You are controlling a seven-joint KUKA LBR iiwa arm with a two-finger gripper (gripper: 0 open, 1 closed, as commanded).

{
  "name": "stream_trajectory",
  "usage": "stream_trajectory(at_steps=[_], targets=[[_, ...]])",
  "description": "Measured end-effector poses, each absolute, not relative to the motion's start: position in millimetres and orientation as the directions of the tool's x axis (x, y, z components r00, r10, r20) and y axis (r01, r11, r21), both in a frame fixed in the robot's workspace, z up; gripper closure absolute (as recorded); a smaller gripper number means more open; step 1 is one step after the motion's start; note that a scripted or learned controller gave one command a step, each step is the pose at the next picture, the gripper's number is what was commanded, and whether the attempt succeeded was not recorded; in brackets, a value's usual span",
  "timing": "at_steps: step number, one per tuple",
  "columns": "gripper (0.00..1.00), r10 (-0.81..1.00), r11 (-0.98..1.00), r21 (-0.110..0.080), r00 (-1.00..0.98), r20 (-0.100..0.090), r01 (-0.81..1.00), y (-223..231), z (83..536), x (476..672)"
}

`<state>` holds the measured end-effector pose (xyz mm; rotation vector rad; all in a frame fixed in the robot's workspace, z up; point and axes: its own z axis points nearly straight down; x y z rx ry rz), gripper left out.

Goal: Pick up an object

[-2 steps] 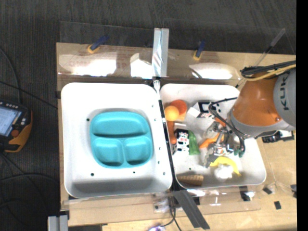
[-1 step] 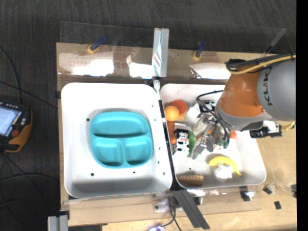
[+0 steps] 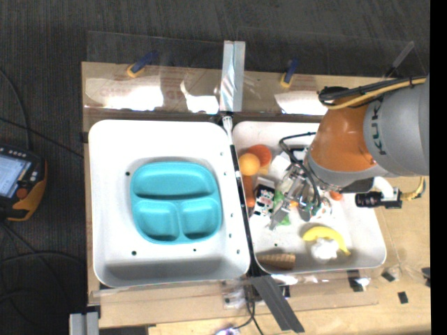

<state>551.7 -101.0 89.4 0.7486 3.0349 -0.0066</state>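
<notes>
My gripper (image 3: 292, 202) hangs low over the middle of the right bin (image 3: 370, 253), its metal fingers pointing down-left among a cluster of small objects. An orange ball (image 3: 248, 165) and a redder orange one (image 3: 260, 153) lie at the bin's upper left. A small black-and-white item (image 3: 264, 195) sits just left of the gripper. A yellow banana (image 3: 325, 235) lies below the gripper, with a white lump (image 3: 323, 250) beside it. A brown piece (image 3: 277, 260) rests at the bin's front edge. The arm covers the objects under it.
The left bin (image 3: 112, 257) holds a turquoise three-compartment tray (image 3: 174, 201). A divider wall (image 3: 239, 194) separates the two bins. A clear panel with clamps (image 3: 233, 75) stands behind the bins. A handheld pendant (image 3: 17, 180) lies on the floor at far left.
</notes>
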Motion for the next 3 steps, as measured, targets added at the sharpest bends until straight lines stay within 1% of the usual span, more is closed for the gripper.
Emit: stream_trajectory(at_steps=[1,2,3], targets=[[0.0,0.633,0.774,0.004,-0.774,-0.015,0.633,-99.0,89.2,546.1],[1.0,0.634,0.774,0.004,-0.774,-0.015,0.634,-98.8,98.4,547.1],[1.0,0.652,0.758,-0.002,-0.758,0.0,0.652,-41.0,217.0,545.4]])
